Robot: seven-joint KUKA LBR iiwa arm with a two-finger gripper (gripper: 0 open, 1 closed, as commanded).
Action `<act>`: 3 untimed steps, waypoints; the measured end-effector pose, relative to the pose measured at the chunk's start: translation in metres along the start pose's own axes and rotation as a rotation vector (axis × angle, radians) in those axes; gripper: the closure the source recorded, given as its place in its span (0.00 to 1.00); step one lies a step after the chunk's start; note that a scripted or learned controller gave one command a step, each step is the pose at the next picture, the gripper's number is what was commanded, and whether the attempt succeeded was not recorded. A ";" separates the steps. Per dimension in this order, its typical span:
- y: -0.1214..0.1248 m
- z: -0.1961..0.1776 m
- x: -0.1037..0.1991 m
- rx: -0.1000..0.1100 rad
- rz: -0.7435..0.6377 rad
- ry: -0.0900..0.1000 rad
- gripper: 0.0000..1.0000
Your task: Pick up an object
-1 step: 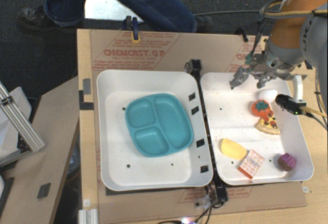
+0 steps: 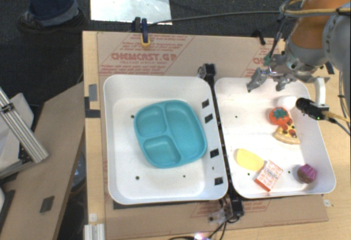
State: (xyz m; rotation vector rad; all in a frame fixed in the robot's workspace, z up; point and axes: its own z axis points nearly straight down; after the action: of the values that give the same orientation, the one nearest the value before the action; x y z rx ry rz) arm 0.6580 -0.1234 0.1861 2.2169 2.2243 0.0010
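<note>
Fingers (image 2: pixel 269 78) spread above right bin (image 2: pixel 241 96), grasping nothing.

L bin (image 2: pixel 118 123): tray (image 2: pixel 170 133) at centre. R bin (image 2: pixel 323 173): tomato (image 2: pixel 280 116) far side, pizza (image 2: pixel 287 134) just in front, touching; lemon (image 2: pixel 249 159) near front-left, packet (image 2: pixel 269 175) beside it; plum (image 2: pixel 306 173) front-right. Gripper (image 2: pixel 270 80) over R bin's far-left edge.

Both bins (image 2: pixel 164 86) are seen as smooth white plastic with a faint sheen. The teal tray (image 2: pixel 170 133) looks like matt plastic. The worktop (image 2: pixel 164 49) is covered by printed brown cardboard. The pincer (image 2: pixel 270 80) appears metallic grey.
</note>
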 end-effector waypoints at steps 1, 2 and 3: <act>-0.003 0.044 -0.007 0.001 0.002 -0.001 0.00; -0.003 0.095 -0.006 0.001 0.001 0.000 0.00; -0.001 0.082 -0.006 -0.004 0.000 -0.001 1.00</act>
State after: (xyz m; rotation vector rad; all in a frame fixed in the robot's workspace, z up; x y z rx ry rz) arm 0.6567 -0.1295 0.1045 2.2145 2.2220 0.0050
